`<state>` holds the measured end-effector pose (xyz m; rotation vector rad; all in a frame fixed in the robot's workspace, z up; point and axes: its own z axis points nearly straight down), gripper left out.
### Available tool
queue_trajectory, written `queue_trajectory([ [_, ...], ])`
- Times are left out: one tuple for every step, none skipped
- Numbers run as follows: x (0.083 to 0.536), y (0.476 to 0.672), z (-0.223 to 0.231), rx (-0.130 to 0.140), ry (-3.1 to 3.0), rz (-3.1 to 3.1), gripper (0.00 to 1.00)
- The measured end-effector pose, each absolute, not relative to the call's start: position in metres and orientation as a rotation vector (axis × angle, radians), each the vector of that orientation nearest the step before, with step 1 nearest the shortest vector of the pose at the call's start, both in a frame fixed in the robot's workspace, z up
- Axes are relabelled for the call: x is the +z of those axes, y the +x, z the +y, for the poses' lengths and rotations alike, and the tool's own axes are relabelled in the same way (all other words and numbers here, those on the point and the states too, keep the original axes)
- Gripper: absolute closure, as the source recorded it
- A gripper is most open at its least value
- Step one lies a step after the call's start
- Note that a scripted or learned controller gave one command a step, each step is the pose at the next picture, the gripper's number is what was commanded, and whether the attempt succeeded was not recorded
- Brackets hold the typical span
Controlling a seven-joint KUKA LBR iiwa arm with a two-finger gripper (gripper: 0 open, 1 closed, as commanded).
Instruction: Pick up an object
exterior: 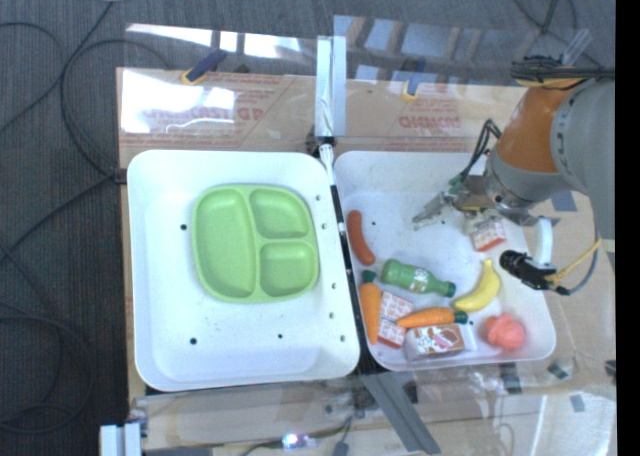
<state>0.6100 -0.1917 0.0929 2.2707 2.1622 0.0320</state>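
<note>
A: Where's the gripper (432, 212) rn?

B: Over the right bin (400, 172), upper middle part, above bare white floor. Arm (545, 139) comes in from the right. Fingers are spread apart, nothing between them, so it's holding nothing.

A: And the stuff to grab?

B: All in the right bin, mostly lower half. Closest to the gripper imo: the sausage (359, 237), off to its lower left by the bin's left wall, and the green bottle (416, 278), pretty much straight below it in the view, toward the near edge. A small snack packet (489, 235) sits to the gripper's right, under the wrist.

A: Long axes?

B: Sausage runs roughly up-down in the view, slight tilt. Bottle lies on its side, mostly left-right, cap end pointing right and a bit down. Banana (480, 288) is just right of the bottle's cap, curving up toward the right.

A: Rest of the pile?

B: Two carrots (371, 310), a small box (441, 340), a pink ball-ish thing (506, 332), all near the front edge, further from the gripper. Left bin (160, 244) has a green divided plate (257, 243).

A: So the next move?

B: My guess: bottle's the easy pick. Drop toward the near side and close across its short width, i.e. fingers lined up crosswise to that left-right axis. Banana being so close to the cap could get in the way.
</note>
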Motion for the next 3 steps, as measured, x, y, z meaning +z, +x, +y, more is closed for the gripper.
queue_trajectory([
  [0.097, 0.535, -0.2, 0.029, 2.238, 2.215, 0.0],
  [0.095, 0.522, -0.189, 0.037, 2.348, 2.06, 0.0],
  [0.092, 0.494, -0.159, 0.022, 2.507, 1.857, 0.0],
])
